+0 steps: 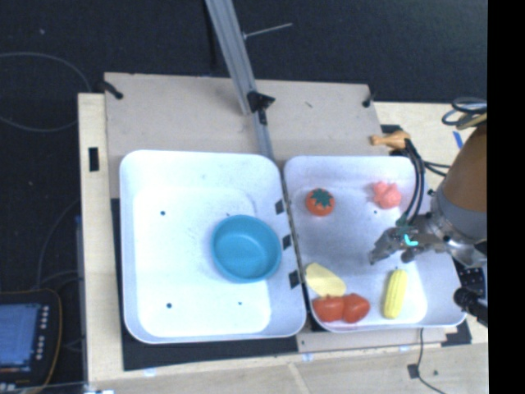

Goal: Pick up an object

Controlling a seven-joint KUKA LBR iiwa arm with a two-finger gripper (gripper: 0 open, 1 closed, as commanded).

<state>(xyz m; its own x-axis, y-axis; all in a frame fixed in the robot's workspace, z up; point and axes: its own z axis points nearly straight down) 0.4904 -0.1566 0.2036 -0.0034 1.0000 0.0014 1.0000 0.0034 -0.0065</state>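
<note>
My gripper [392, 249] hangs over the right bin [344, 228], its two fingers spread open with nothing between them. Just below it lies a yellow corn cob [395, 293], close to the fingertips but apart from them. A pink toy [385, 193] sits above the gripper near the bin's far side. A red tomato with a green top [321, 202] rests at the bin's upper left. A pale yellow piece [325, 281] and a red pepper-like piece [341, 308] lie along the bin's near left edge.
The left bin [156, 220] holds a blue bowl [244, 248] near its right wall. A grey metal pole [234, 52] slants across the bench behind the bins. Cables trail at the right beside the arm [467, 195].
</note>
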